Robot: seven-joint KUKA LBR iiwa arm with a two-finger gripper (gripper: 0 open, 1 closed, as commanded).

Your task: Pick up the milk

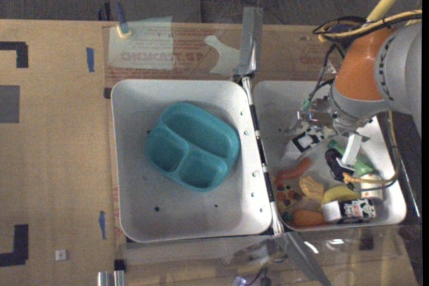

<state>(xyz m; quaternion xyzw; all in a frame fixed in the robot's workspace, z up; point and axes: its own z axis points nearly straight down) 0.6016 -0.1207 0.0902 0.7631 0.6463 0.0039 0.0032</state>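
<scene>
The milk (pixel 350 209) is a small white carton with black cow patches. It lies on its side near the front right corner of the right bin (pixel 275 104). My gripper (pixel 310 122) hangs over the back middle of that bin, well behind the milk and to its left, with the orange-banded wrist (pixel 362 80) above it. Nothing shows held in the gripper.
Around the milk lie a yellow banana (pixel 338 193), an orange carrot (pixel 307 218), a red sausage (pixel 293 171), a yellow pastry (pixel 310 185) and a green item (pixel 362 167). A teal divided plate (pixel 193 145) sits in the left bin (pixel 134 197).
</scene>
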